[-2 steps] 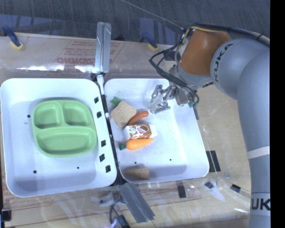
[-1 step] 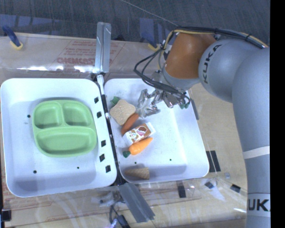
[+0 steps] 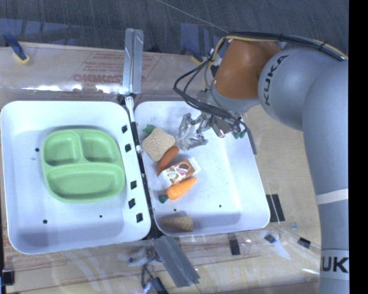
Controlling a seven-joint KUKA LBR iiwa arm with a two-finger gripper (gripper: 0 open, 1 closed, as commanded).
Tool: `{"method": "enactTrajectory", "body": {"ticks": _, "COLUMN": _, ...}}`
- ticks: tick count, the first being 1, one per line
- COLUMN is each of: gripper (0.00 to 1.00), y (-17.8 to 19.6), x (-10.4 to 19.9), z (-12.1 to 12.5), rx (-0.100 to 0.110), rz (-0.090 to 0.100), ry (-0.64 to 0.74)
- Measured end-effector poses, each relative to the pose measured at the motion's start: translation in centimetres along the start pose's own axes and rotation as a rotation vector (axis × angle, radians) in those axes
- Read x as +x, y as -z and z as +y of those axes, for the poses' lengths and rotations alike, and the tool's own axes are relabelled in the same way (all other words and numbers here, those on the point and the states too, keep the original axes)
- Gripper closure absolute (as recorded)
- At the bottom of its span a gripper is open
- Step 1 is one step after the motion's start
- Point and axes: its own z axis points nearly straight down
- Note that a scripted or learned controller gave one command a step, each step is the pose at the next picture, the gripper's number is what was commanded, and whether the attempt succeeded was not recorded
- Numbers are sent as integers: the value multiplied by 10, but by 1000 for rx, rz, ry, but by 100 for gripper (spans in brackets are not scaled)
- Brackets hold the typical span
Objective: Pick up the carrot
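The carrot (image 3: pixel 183 188) is orange with a green stub at its left end. It lies in the right bin (image 3: pixel 245 188), just below a small printed packet (image 3: pixel 179 171). My gripper (image 3: pixel 193 133) hangs above the bin's upper middle, beside a slice of bread (image 3: pixel 157 143). It is up and to the right of the carrot and apart from it. Its metal fingers (image 3: pixel 186 125) stand open with nothing between them.
A reddish-orange oblong food piece (image 3: pixel 167 158) lies between the bread and the packet. A brown biscuit-like piece (image 3: pixel 178 223) sits at the right bin's front wall. The left bin (image 3: pixel 18 182) holds a green divided plate (image 3: pixel 84 165). Bare bin floor lies right of the carrot.
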Motion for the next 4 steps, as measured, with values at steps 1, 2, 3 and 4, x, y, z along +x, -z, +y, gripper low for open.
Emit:
{"method": "enactTrajectory", "body": {"ticks": 1, "gripper": 100, "y": 7, "x": -1, "z": 1, "rx": -2, "rz": 1, "ry": 3}}
{"method": "enactTrajectory", "body": {"ticks": 2, "gripper": 100, "y": 4, "x": -10, "z": 20, "rx": 41, "rz": 4, "ry": 397}}
{"method": "enactTrajectory", "body": {"ticks": 3, "gripper": 100, "y": 13, "x": -10, "z": 18, "rx": 44, "rz": 4, "ry": 397}}
{"method": "enactTrajectory", "body": {"ticks": 4, "gripper": 100, "y": 82, "x": 8, "z": -19, "rx": 6, "rz": -4, "ry": 859}}
